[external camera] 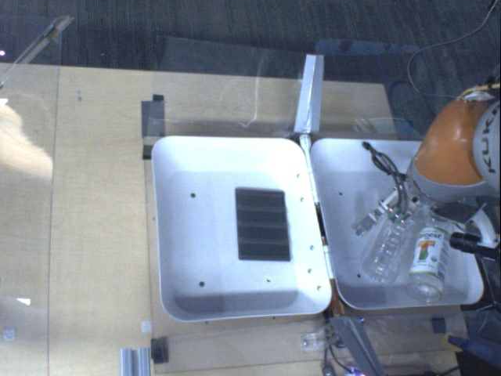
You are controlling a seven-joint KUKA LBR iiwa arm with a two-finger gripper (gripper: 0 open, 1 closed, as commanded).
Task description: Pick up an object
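A clear bottle (pixel 389 245) is lying in the right bin (pixel 344 210), just beside a small labelled bottle (pixel 427 261). The tool (pixel 391 206) is hanging low over the clear bottle's upper end; whether it is open, closed or gripping is impossible to tell (glare and clutter are hiding it). The reach-and-grasp step seems to be underway; next it needs a firm close, then a lift. The left bin (pixel 176 210) is holding a dark ridged block (pixel 262 224).

Both bins (pixel 180 210) look like smooth matt white plastic; the table (pixel 86 233) is pale wood; two bottles (pixel 389 245) are clear glossy plastic.
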